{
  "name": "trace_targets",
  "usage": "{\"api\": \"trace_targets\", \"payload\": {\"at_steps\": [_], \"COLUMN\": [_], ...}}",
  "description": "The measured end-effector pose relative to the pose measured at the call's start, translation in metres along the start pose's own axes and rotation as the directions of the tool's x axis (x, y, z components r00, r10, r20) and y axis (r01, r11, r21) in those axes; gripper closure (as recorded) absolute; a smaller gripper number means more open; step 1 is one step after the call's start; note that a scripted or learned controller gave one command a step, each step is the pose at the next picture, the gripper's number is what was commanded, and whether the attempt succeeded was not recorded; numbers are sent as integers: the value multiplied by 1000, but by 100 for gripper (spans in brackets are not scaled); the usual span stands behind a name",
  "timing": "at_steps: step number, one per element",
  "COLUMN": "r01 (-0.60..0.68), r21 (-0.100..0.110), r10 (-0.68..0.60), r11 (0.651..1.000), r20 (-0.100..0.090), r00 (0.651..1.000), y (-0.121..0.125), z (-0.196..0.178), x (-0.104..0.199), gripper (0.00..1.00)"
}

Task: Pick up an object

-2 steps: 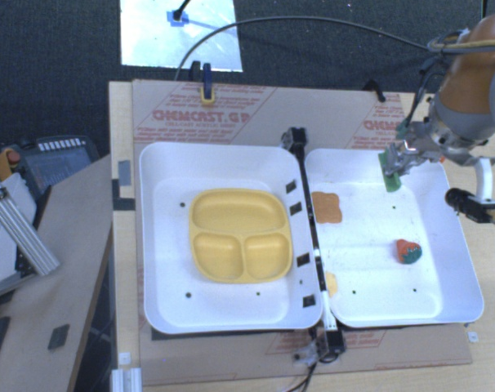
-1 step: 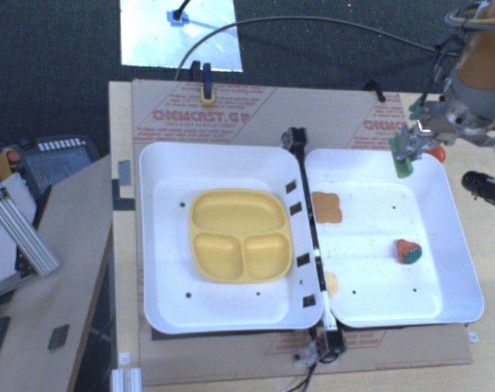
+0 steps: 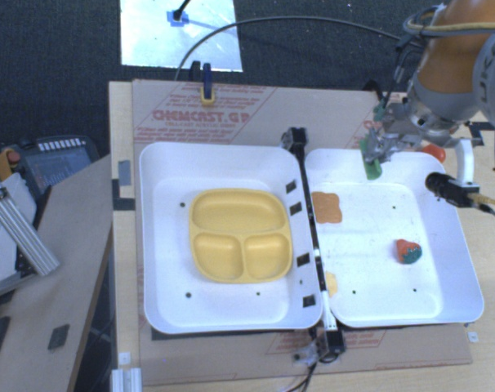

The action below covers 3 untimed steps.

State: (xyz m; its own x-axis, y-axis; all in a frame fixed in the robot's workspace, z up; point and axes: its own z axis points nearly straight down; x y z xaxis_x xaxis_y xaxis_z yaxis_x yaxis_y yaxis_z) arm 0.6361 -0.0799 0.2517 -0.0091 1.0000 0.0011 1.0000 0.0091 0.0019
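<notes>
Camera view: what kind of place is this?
Likely a robot lab test bench: two white bins taped onto cardboard, a grey-and-orange arm with its claw over the right bin, a handheld control pendant at the left.

- A robotics lab or test cell, not a home.
- A grey industrial arm with an orange band reaches in from the right.
- Two shallow white plastic bins sit on a printed cardboard sheet.
- A handheld control pendant lies far left.
- Black cables trail over dark carpet.
</notes>
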Motion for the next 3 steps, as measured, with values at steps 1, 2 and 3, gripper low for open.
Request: {"api": "trace_targets", "payload": {"at_steps": [1, 2, 3], "r01": [1, 1, 0], "r21": [-1, 1, 1], "r10": [-1, -1, 0], "r11": [1000, 1000, 1000], "r20": [-1, -2, -1], "r00": [1000, 1000, 1000], "y": [13, 10, 21], "z": [-3, 7, 26], "x": [54, 115, 169], "gripper": [100, 100, 100]}}
